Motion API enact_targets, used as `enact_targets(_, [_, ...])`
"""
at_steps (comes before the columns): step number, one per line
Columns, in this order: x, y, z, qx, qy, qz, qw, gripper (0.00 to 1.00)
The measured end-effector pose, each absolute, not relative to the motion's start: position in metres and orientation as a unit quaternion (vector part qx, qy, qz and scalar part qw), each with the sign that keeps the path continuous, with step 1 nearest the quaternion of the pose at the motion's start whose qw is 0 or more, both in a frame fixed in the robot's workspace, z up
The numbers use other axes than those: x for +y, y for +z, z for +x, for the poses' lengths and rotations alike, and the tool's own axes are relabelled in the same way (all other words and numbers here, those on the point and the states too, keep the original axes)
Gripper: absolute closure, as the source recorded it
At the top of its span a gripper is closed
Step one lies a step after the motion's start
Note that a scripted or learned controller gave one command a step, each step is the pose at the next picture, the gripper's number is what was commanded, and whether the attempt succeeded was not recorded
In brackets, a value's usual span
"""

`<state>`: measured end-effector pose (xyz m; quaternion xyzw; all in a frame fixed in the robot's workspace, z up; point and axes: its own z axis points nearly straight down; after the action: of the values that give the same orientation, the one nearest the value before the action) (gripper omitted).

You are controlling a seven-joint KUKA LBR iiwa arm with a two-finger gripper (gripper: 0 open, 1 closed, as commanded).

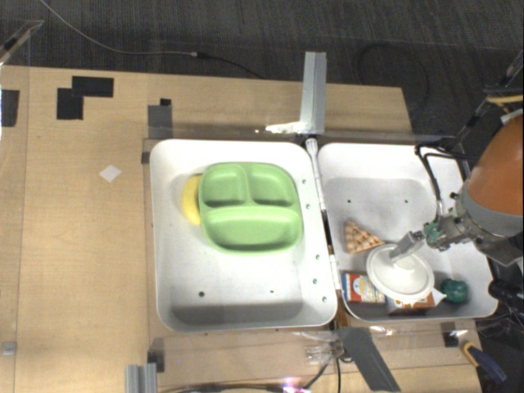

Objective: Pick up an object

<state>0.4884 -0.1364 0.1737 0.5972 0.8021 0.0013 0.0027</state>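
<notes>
The gripper point(407, 249) reaches down over the white bowl point(400, 274) in the right bin point(372, 174); whether its tips are spread or closed, or touching the bowl, I cannot tell, and nothing shows clearly held. Around the bowl lie a pizza slice point(360, 237), a red-and-white carton point(362, 289) against the near wall, and a small green object point(454, 290) to the right. The bin's far half is bare floor. The left bin point(229, 289) holds a green divided tray point(249, 205) lying over a yellow object point(191, 201), with open floor nearer the camera.
</notes>
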Motion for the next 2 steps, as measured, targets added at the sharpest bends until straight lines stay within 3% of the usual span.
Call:
enact_targets(1, [-0.139,0.186,0.495,0.764,0.0010,0.645,0.002,0.00])
enact_targets(2, [-0.096,0.099,0.531,0.756,0.0055,0.654,0.007,0.00])
